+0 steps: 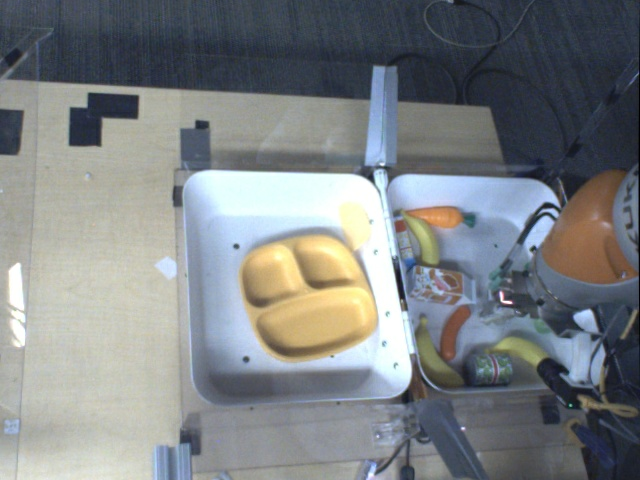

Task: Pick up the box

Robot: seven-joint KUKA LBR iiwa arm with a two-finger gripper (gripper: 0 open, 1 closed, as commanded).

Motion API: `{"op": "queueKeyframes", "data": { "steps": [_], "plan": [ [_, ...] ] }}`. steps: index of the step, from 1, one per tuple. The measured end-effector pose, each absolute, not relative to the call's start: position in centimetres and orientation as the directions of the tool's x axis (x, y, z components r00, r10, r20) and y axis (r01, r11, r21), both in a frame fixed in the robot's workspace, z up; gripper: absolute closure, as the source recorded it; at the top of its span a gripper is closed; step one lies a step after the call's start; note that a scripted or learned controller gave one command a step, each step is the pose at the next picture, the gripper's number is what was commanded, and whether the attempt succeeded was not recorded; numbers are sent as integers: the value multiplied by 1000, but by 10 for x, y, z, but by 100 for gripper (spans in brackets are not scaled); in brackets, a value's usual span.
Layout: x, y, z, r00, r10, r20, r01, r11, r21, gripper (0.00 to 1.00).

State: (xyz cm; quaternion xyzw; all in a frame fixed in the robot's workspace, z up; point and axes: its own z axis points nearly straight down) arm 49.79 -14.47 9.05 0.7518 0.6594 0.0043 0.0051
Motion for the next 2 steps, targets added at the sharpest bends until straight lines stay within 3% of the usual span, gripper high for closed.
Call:
{"op": "queueKeyframes", "data": {
  "steps": [1,2],
  "plan": [
    [551,-73,186,268,963,2,963,-268,4,100],
    [555,-7,185,176,984,1,984,-176,3,100]
  ]
}}
